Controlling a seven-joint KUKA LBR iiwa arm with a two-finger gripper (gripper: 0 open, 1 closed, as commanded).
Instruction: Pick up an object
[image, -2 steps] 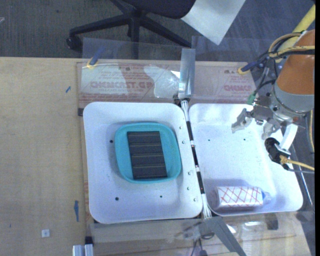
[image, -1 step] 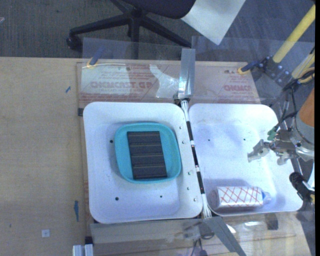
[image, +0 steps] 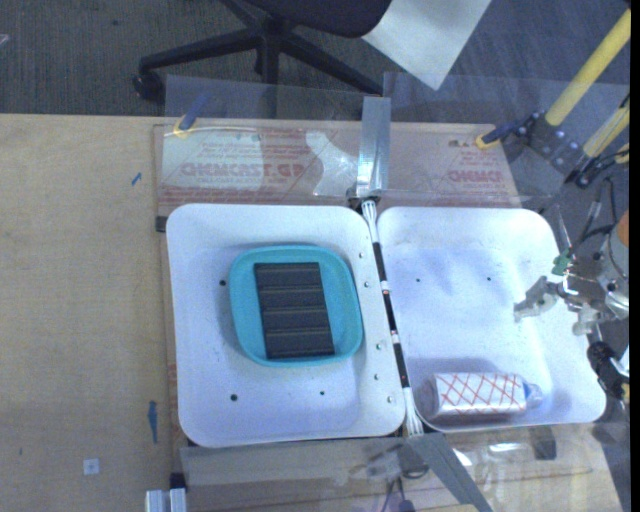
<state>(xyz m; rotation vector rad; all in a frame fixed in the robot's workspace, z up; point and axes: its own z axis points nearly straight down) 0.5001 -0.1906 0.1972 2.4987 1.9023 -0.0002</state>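
Note:
A teal square dish (image: 245, 300) sits in the middle of the left bin (image: 200, 240), with a dark ridged block (image: 293, 310) lying in it. A white packet with a red criss-cross pattern (image: 478, 393) lies at the near edge of the right bin (image: 450, 250). My gripper (image: 555, 312) hangs over the right rim of the right bin, well above and to the right of the packet. Its fingers (image: 530, 302) are spread open with nothing between them.
A metal divider post (image: 373, 150) stands at the far edge where the two bins meet. Taped clear sheeting (image: 250, 165) lies behind the bins. Cables and yellow-handled gear (image: 570, 100) crowd the far right. A wooden bench top (image: 80, 300) extends to the left.

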